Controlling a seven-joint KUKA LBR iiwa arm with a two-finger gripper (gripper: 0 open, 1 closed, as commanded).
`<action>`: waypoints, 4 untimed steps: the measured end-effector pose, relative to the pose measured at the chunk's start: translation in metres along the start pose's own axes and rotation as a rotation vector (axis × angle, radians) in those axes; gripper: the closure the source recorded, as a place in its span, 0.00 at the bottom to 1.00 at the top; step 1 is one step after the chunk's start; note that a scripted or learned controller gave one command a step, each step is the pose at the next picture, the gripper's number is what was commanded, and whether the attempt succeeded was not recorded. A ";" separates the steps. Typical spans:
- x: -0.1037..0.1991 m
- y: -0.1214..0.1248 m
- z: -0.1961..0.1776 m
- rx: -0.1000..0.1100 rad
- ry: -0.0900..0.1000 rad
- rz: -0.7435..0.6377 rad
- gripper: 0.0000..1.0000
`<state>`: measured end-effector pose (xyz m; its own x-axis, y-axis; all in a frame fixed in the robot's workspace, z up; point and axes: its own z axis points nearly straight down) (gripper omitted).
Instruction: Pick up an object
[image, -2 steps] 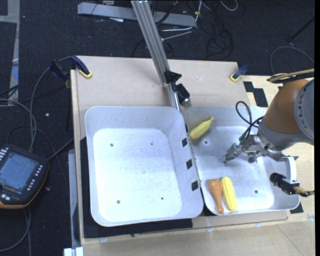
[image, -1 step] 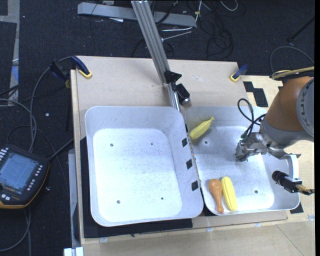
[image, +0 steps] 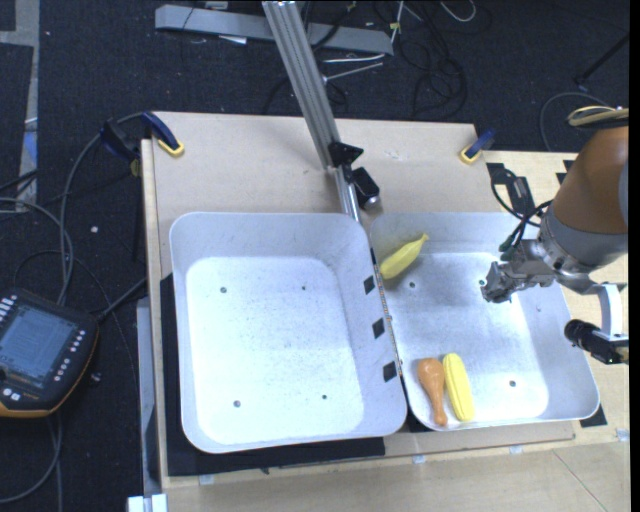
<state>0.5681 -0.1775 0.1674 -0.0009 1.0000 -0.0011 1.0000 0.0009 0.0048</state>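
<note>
Over the shallow white right-hand bin (image: 520, 400), the grey two-finger gripper (image: 493, 290) is hovering in approach, finger state indiscernible. Yellow plastic banana (image: 402, 257) is lying at the bin's far-left corner; next, descending onto it.

Left white bin (image: 200, 240) on a tan bench (image: 250, 165), blue-and-yellow clamps (image: 160, 133) at the far corners. Slanted aluminium pole (image: 310, 90) over the bins. Teach pendant (image: 35, 350) with cables (image: 70, 240) on dark floor, far left.

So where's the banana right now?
In the right bin, at its upper left corner by the divider; the banana lies left of the gripper.
</note>
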 end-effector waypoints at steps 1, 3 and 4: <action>0.000 0.001 -0.053 0.000 0.000 0.000 1.00; 0.098 0.021 -0.040 0.005 0.002 -0.004 1.00; 0.150 0.030 -0.056 0.004 0.002 -0.004 1.00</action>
<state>0.5980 -0.0277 0.2232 -0.0051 1.0000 0.0011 1.0000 0.0051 0.0011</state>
